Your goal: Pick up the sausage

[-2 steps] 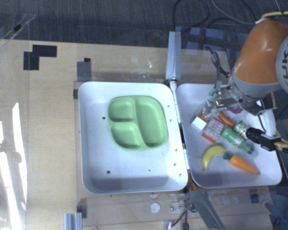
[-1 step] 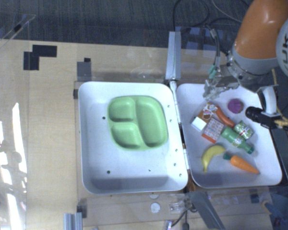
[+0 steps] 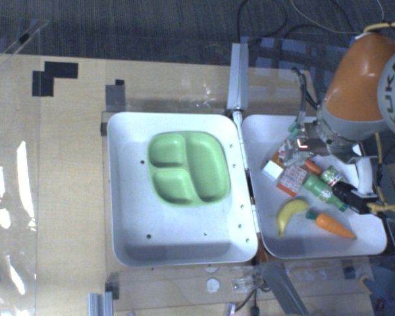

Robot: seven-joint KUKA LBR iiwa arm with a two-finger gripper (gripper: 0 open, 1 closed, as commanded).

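Two bins side by side at frame centre. Left bin (image 3: 125,176): a three-compartment plate (image 3: 187,168) near its middle. Right bin (image 3: 263,137): a banana (image 3: 289,214) at lower centre, a carrot (image 3: 334,224) just right of it, a bottle (image 3: 322,184) above both.

Grey rounded arm (image 3: 375,91) with broad orange band above wrist. Dark lettering on the grey shell. Thin cables and metal parts around gripper (image 3: 296,147).

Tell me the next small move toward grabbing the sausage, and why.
Probably ease the gripper down and slightly toward the reddish sausage, which lies close beside it in the right bin, next to the green bottle.
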